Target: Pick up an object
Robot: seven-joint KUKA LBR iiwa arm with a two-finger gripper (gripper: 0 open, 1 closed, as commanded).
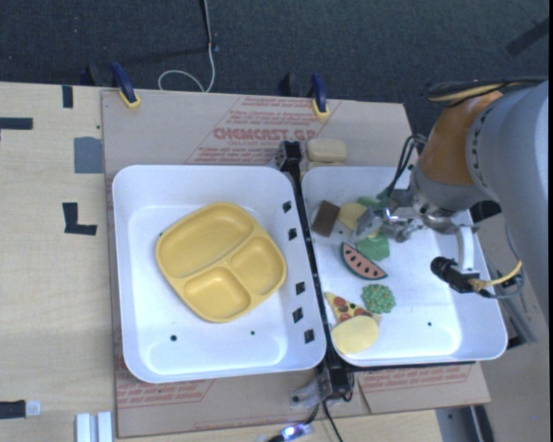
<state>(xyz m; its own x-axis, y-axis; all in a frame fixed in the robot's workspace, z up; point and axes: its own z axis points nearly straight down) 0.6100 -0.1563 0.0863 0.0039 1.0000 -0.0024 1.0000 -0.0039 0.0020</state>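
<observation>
My gripper (384,222) is low in the right bin (442,334), at its upper middle, with the grey arm and its orange band (447,145) coming in from the right. It sits right over a green toy piece (374,246) and beside a small yellow piece (352,215). A brown block (325,216) lies just left of those. Below them are a watermelon slice (362,261), a green broccoli-like toy (378,296), a pizza slice (344,306) and a pale yellow disc (355,335). Whether anything is in the gripper's grasp is hidden by its body.
The left bin (138,339) holds a yellow divided plate (221,261). A tan block (327,150) rests on the cardboard behind the right bin. Black clips run along the divider (300,256) between the bins. A cable (470,279) loops off the wrist over the bin's right side.
</observation>
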